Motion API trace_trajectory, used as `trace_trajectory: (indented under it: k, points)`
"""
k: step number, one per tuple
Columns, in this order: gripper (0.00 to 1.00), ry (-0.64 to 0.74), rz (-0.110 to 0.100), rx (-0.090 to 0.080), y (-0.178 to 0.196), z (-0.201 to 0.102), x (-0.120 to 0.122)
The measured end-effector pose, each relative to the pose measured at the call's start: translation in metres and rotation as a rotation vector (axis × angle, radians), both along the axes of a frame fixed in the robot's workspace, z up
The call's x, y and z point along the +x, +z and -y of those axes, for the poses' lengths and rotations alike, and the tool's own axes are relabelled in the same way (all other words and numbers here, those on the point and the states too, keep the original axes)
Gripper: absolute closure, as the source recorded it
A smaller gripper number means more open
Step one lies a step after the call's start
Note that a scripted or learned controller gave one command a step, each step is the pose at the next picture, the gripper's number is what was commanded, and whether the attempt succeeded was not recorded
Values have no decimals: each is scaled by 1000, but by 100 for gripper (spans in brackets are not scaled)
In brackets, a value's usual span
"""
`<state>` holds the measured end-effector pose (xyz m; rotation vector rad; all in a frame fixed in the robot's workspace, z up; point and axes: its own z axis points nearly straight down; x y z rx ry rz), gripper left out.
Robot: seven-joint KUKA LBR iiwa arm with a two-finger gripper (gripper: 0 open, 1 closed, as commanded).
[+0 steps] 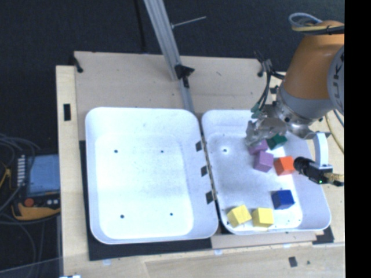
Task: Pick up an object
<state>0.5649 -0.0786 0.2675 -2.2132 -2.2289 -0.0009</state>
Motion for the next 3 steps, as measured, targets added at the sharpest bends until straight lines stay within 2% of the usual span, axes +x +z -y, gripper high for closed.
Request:
trace_trajectory:
  k: [1, 2, 3]
  points:
    - [100, 1, 0, 1, -7, -56, -14]
    - [100, 1, 1, 0, -5, -104, -11]
    - [100, 1, 0, 1, -10, -160, -25]
